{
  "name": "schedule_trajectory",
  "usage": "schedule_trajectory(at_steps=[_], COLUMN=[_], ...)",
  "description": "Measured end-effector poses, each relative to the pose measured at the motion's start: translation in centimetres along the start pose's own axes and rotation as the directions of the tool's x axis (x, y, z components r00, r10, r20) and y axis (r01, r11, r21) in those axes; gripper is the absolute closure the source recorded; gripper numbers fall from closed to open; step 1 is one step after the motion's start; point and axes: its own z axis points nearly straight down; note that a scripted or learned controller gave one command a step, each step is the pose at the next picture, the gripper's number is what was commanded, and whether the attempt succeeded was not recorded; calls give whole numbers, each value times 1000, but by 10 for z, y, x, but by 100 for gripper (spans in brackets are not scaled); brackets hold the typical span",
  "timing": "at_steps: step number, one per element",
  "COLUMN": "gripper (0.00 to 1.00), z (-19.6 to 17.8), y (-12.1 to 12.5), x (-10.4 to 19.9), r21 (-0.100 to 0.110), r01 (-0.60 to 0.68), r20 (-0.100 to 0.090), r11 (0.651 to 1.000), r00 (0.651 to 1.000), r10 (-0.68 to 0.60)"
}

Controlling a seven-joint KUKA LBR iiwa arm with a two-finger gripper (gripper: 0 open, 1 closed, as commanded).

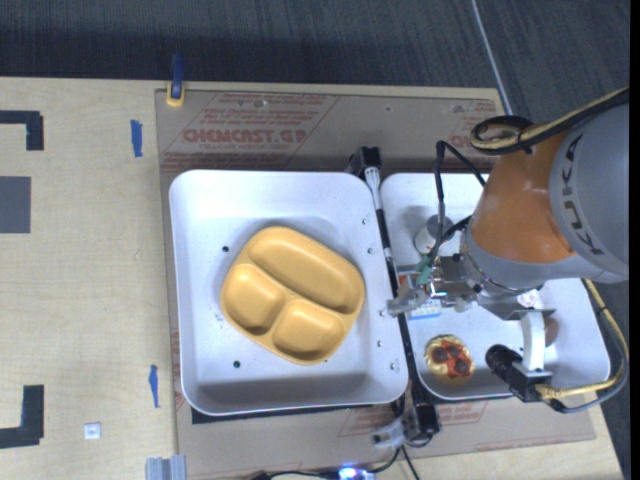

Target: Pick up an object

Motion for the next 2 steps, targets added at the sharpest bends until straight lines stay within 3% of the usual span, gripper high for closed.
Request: schedule_trajectory(at_steps=[2], gripper=[0], z=[0], y=[0], x=[0], r21=[0], r01=[0], r20=[0], r11=[1000], r00=[1000], r10=[0])
